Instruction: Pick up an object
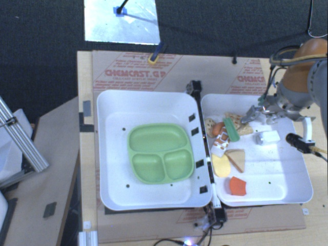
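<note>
Several toy food pieces lie in the right bin [294, 188]: a red-orange block [237, 186], a yellow round piece [221, 166], a tan wedge [237, 159], a green stick [231, 131], an orange piece [219, 128] and a pale cracker [234, 119]. A small white block [268, 136] rests further right. My gripper [258, 114] hangs low over the back of the right bin, just right of the cracker and above the white block. Nothing visibly sits in it. The grey arm with its orange band [311, 53] rises to the upper right.
The left bin [110, 188] holds a green divided plate [159, 152]. A black divider with clips [202, 137] runs between the bins. A black part [300, 142] juts out over the right bin's right side. A silver sheet [122, 14] lies beyond the bench.
</note>
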Tool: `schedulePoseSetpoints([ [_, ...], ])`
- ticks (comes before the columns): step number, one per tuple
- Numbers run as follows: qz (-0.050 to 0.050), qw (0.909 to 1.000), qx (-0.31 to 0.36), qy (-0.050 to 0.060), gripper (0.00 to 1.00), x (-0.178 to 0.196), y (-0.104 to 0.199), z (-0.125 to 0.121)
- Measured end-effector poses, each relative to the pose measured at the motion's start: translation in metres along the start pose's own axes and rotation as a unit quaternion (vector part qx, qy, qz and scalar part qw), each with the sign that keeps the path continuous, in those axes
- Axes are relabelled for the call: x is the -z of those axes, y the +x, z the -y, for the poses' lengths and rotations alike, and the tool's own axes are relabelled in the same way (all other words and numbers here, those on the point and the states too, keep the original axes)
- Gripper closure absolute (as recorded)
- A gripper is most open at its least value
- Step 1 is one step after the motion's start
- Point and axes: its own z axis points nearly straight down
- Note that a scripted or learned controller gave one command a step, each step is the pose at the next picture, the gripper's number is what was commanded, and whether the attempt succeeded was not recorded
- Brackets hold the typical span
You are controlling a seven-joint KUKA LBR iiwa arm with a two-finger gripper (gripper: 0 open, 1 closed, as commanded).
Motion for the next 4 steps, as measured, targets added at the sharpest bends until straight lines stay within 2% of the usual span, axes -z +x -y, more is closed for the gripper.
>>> schedulePoseSetpoints([
  [1,0.001,1.0000,0.001,-0.003,1.00,0.014,0.000,-0.002],
  [2,0.000,1.0000,0.001,-0.003,1.00,0.069,0.009,-0.002],
  [3,0.001,1.0000,0.001,-0.003,1.00,0.115,0.004,-0.004],
  [4,0.000,1.0000,0.001,-0.001,1.00,0.134,0.004,-0.005],
])
